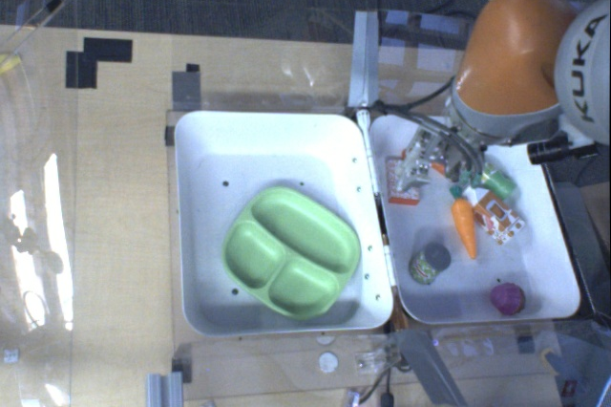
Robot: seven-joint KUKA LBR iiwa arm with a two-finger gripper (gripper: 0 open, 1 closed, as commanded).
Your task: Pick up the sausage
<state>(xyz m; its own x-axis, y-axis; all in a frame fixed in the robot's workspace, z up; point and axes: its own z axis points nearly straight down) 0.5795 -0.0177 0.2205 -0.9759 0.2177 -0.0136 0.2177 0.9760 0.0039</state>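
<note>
The sausage (pixel 464 228), which I judge to be the long orange piece, lies in the right bin (pixel 554 243), centre-right of the frame. Its long axis runs nearly top to bottom, with the lower end tapered and leaning slightly right. My gripper (pixel 441 159) hangs over the bin's upper part, so the sausage lies below it and a little right, near but apart. How wide my gripper stands cannot be determined. The patterned packet (pixel 499 217) sits just beside the sausage on the right.
</note>
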